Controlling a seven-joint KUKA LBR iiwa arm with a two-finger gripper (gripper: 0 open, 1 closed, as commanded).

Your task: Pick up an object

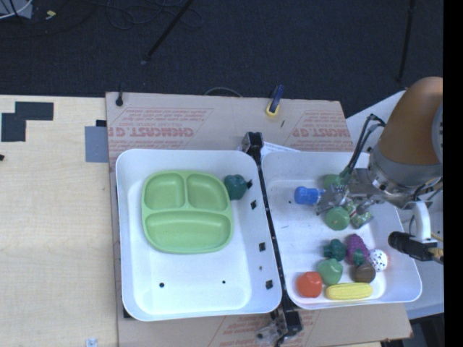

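The gripper (pixel 347 207) sits over the green ball (pixel 336 217), just right of the blue cup (pixel 307 194); its grip unclear. Centre it squarely before lifting.

The arm (pixel 412 132) runs off the right edge, and its wrist hides part of the green toy (pixel 337 217) beneath it.
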